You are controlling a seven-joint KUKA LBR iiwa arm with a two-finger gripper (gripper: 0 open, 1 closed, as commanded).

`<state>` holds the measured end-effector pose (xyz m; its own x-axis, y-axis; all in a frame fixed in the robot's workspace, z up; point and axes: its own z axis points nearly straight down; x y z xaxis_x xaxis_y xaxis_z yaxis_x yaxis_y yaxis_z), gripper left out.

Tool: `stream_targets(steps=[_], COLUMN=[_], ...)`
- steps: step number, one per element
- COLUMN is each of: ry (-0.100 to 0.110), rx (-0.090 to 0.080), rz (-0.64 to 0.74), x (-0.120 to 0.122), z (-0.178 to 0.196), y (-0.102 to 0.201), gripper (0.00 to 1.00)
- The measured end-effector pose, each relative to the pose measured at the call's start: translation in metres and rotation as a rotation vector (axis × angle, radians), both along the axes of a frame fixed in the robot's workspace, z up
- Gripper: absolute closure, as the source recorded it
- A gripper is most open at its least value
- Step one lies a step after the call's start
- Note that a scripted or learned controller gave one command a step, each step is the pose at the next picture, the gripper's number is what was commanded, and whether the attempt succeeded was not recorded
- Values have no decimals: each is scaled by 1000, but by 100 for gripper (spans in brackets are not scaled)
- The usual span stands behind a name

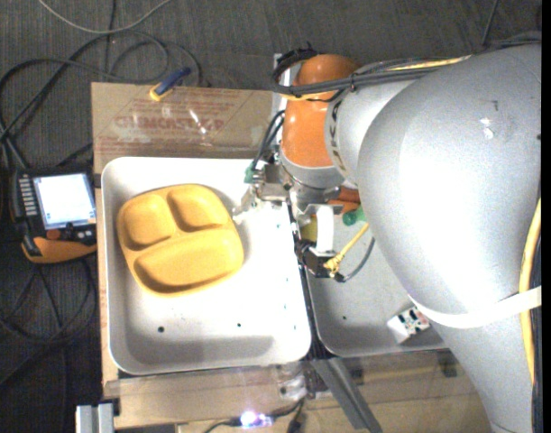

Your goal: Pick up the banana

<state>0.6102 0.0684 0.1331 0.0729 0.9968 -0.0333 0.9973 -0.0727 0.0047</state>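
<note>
My grey arm with its orange band [313, 115] reaches in from the right and hangs over the seam between the two white bins. The gripper [268, 190] sits at the left bin's far right edge, just right of a yellow divided plate [180, 237]. The arm's bulk hides most of the right bin [365, 332]. A small green thing [351, 215] and a bit of orange [347, 193] peek out from under the wrist in the right bin.
The yellow plate lies in the far left part of the left bin [212, 341]. A small white and black object [408, 323] rests in the right bin near its front. A cardboard sheet [180, 120] lies behind the left bin, and a handheld screen [60, 201] sits off to the left.
</note>
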Motion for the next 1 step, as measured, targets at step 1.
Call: stream_targets(steps=[1], ry=[1], rx=[-1], rz=[-63], x=[5], z=[-1], y=[1], gripper=[0])
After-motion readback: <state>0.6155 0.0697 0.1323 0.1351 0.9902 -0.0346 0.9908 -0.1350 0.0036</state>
